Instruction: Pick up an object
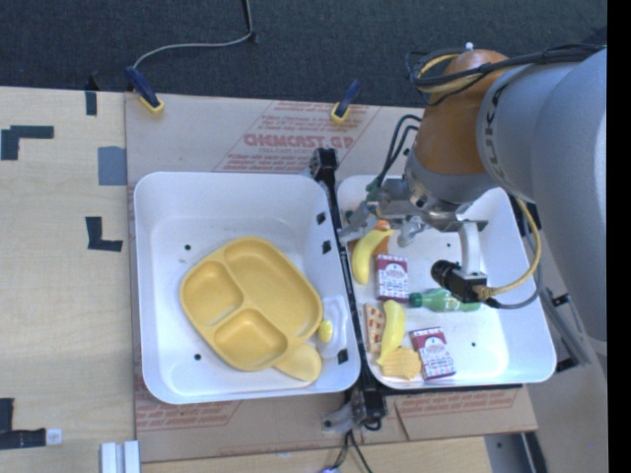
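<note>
Camera view: two bins. Left bin holds one yellow divided tray. Right bin holds two bananas, two small red cartons, one green bottle and a chip, crowded against the shared wall. Gripper hangs over the upper banana, half hidden by the wrist.

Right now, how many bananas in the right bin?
2. One banana lies at the bin's upper left, just below the tool; the other lies lower, beside a red box. The arm may hide more.
</note>
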`<state>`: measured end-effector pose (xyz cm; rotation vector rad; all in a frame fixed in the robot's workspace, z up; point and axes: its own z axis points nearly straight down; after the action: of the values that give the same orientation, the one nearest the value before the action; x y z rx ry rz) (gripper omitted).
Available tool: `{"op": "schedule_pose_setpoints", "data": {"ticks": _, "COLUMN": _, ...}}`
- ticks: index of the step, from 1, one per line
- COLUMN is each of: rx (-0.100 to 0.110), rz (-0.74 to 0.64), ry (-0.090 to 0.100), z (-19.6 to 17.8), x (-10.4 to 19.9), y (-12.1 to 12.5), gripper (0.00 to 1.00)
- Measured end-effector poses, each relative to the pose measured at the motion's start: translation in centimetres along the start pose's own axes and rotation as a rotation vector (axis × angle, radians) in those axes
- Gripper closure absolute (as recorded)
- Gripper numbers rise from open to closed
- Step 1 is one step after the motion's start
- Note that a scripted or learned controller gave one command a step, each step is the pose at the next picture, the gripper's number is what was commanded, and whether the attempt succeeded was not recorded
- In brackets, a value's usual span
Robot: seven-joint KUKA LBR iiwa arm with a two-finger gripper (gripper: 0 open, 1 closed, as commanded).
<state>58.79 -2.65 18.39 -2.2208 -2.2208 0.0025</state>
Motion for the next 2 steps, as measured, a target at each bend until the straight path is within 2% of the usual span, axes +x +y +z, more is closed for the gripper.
{"op": "schedule_pose_setpoints", "data": {"ticks": 1, "rx": -0.002, "rz": 0.001, "ry": -0.001, "z": 9.8, "x": -7.5, "y": -3.4, "gripper": 0.0}}
{"op": "schedule_pose_setpoints", "data": {"ticks": 2, "rx": -0.006, "rz": -0.001, "ry": -0.001, "z": 9.8, "x": -7.6, "y": 3.4, "gripper": 0.0}}
